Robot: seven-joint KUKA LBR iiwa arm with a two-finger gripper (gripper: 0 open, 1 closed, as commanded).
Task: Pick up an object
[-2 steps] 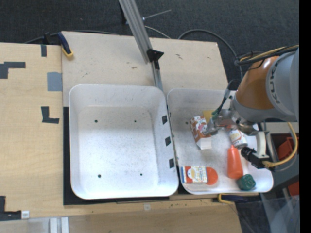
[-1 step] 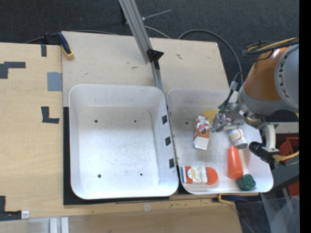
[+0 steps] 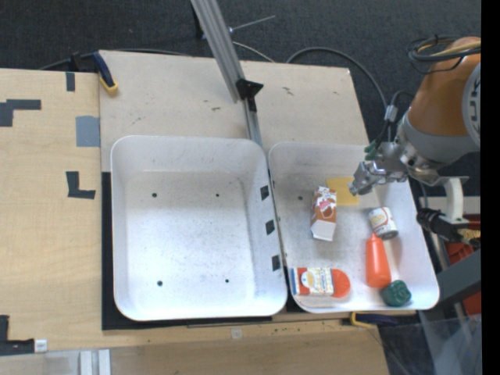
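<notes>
Camera view: bench (image 3: 180, 108) with two shallow white bins side by side. Left bin (image 3: 125, 209) shows a bare speckled floor with a few dark dots. Right bin (image 3: 291, 170) holds all the objects.

Arm (image 3: 445, 108) comes in from the right, grey with an orange upper section. Gripper (image 3: 364, 180) sits over the far right part of the right bin, just above a flat yellow piece (image 3: 341, 187) lying on the bin floor. Cannot tell the gripper's state from this angle, and nothing is visibly held.

Objects in the right bin: a small red-and-white carton (image 3: 324, 213) near the bin's middle, just near-left of the yellow piece and touching or overlapping its edge. A small can (image 3: 383, 222) with a red-and-white label sits right of the carton, tilted. An orange bottle (image 3: 378, 262) lies just nearer than the can, long axis running far to near, top end close to the can. A dark green lumpy object (image 3: 397, 293) sits at the near right corner, touching the bottle's near end. A red, orange and white packet (image 3: 322, 282) lies flat at the near left of the bin, apart from the bottle.

A slanted metal rail (image 3: 223, 45) crosses the far side of the bench toward the gap between the bins. Grey tape marks (image 3: 87, 131) on the left wooden surface. A yellow-handled clamp (image 3: 105, 75) at the far left corner of the bench.
</notes>
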